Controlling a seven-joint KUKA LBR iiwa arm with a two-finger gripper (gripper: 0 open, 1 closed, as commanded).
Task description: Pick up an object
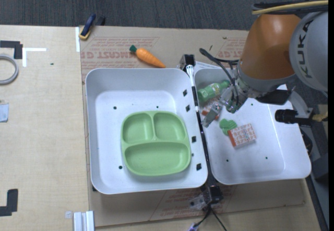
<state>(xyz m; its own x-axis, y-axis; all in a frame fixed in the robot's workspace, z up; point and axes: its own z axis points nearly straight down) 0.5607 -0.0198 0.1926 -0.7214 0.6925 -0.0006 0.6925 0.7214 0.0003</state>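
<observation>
Arm (276,42) reaches in from the right, orange band over the right bin's (282,165) upper left area. Tool (229,100) is low in that bin's upper left part, among a small cluster of items; its opening is blurred and partly hidden by the wrist, so how it is set and whether it has anything can't be told. Green bottle (211,90) lies tilted just left of the tool, near the bin's left wall. Small reddish item (210,113) sits just below it, too blurry to name. Green toy piece (227,125) lies below the tool, touching a red-and-white patterned box (243,135) that rests flat on the bin floor. Left bin (104,120) holds a light green divided plate (155,144) with three compartments, flat and centred. Toy carrot (147,56) lies on the cardboard sheet (115,47) above the left bin, outside both bins. Blue-and-yellow clip (87,26) sits at the cardboard's upper left corner on the table (42,136).
</observation>
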